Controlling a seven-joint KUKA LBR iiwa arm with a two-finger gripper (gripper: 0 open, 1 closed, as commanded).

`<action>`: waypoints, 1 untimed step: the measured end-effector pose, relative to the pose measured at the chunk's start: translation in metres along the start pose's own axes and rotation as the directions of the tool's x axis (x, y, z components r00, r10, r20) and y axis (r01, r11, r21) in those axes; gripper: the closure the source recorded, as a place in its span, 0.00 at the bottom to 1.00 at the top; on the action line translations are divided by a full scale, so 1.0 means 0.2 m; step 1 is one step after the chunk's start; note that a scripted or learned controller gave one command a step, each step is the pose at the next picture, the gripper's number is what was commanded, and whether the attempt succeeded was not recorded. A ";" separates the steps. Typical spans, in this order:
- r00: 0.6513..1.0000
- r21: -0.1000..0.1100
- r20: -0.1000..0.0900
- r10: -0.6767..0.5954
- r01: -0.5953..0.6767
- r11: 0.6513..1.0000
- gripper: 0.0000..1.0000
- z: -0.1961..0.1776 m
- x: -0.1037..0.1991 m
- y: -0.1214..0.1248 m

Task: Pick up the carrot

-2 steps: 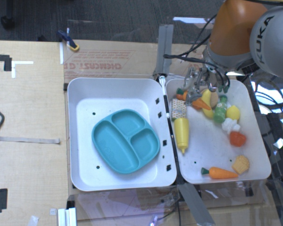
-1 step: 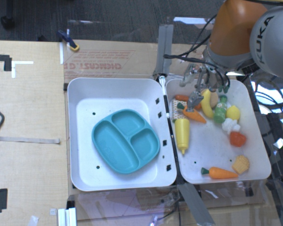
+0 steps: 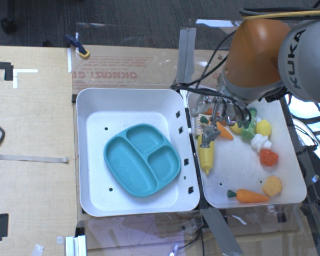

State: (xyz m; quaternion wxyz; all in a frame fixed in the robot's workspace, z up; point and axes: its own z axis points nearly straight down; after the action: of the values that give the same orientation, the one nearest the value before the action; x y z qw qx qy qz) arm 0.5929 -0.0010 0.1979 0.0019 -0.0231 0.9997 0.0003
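A carrot [image 3: 250, 196], orange with a green top, lies on its side near the front edge of the right bin [image 3: 293, 164]. A second, smaller orange carrot-like piece [image 3: 224, 132] lies at the back of that bin among other toy food. My gripper [image 3: 209, 136] hangs from the orange-banded wrist over the bin's back left part, just left of the small orange piece and directly above a yellow toy [image 3: 206, 158]. It is well away from the front carrot. Cables and the wrist body hide much of the gripper.
Toy food is scattered in the right bin: a lemon [image 3: 263, 127], a green piece [image 3: 248, 133], a white piece [image 3: 260, 142], a red-orange piece [image 3: 269, 157] and a yellow bumpy piece [image 3: 272, 185]. The left bin [image 3: 90, 159] holds a teal divided plate [image 3: 142, 159].
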 end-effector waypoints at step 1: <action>0.991 0.001 0.000 -0.136 0.136 0.991 0.00 0.02 0.22 -0.28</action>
State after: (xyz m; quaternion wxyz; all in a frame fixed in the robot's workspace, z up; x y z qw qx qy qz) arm 0.5523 -0.0585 0.1927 0.0021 -0.0911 0.9958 -0.0003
